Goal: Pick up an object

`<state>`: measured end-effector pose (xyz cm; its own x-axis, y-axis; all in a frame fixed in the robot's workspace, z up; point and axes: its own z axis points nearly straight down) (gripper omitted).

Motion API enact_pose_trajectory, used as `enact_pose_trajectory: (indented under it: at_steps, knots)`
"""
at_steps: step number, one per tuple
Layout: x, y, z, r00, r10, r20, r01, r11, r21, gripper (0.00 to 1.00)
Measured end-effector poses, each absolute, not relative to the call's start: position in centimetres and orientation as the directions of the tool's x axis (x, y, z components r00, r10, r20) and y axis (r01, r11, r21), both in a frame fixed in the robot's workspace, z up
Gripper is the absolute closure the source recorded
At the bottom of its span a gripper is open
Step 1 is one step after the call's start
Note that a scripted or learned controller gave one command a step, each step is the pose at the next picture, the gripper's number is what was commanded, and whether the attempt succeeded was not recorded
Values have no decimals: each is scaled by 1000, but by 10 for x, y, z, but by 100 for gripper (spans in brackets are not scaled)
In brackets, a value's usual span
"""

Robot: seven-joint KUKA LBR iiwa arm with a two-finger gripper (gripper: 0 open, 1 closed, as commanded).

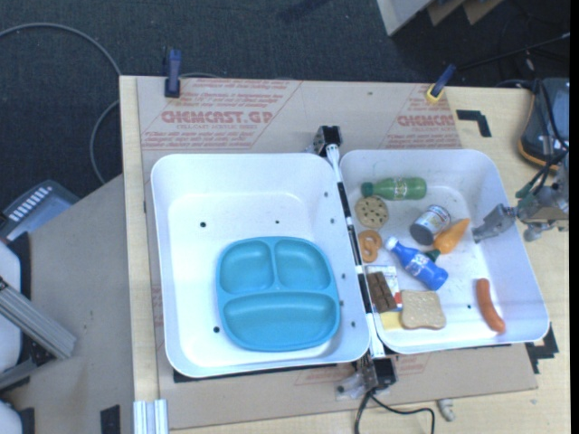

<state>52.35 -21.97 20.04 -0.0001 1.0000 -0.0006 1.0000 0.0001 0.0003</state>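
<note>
The right bin [488,174] holds several small items: a green bottle [395,188], a round cookie [371,211], a silver can [430,224], an orange carrot-like piece [451,236], a pretzel [369,244], a blue bottle [419,264], a chocolate bar [380,288], a slice of toast [422,309] and a red sausage [489,305]. My gripper [497,222] comes in from the right and sits over the bin's right side, just right of the orange piece and the can. I see nothing held in it.
The left bin [181,188] holds a blue divided plate [276,292]. A black clamp [327,137] sits at the back where the two bins meet. Cables and hardware [543,134] lie off the bench at the right.
</note>
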Motion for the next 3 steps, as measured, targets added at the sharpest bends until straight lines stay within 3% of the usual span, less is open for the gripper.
enact_pose_trajectory:
  at_steps: [1,2,3]
  knots:
    - [495,-221,94,-3,1000,4,1000,3,0,0]
    - [495,-222,104,-1,1000,0,1000,1,2,100]
    - [513,-159,161,-2,1000,0,1000,2,1,100]
